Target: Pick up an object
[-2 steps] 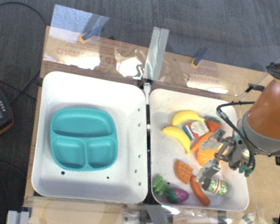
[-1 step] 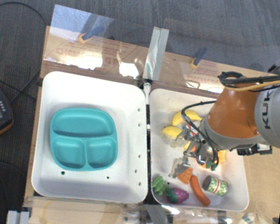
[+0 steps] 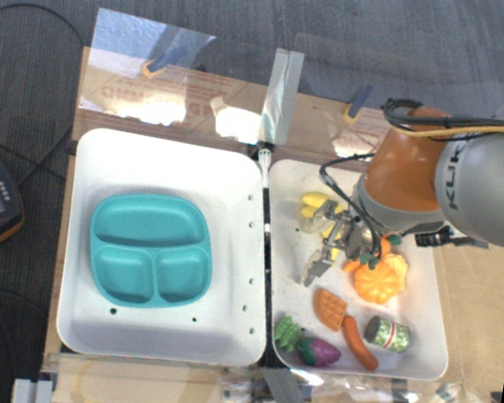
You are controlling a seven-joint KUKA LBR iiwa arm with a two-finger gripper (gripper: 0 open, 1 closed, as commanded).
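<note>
Now the gripper [image 3: 318, 265] is hanging with fingers apart, holding nothing, left of the bumpy orange toy pumpkin [image 3: 380, 277]; next, it needs lowering and closing.

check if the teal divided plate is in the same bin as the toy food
No, the teal divided plate lies alone in the left bin, while the toy food sits in the right bin.

The grey arm's two-finger gripper [image 3: 327, 255] hangs over the right white bin [image 3: 427, 352], fingers seemingly spread, beside a yellow toy [image 3: 314, 203] and an orange plastic pumpkin [image 3: 381, 277]; a teal divided plate [image 3: 151, 248] sits left.
</note>
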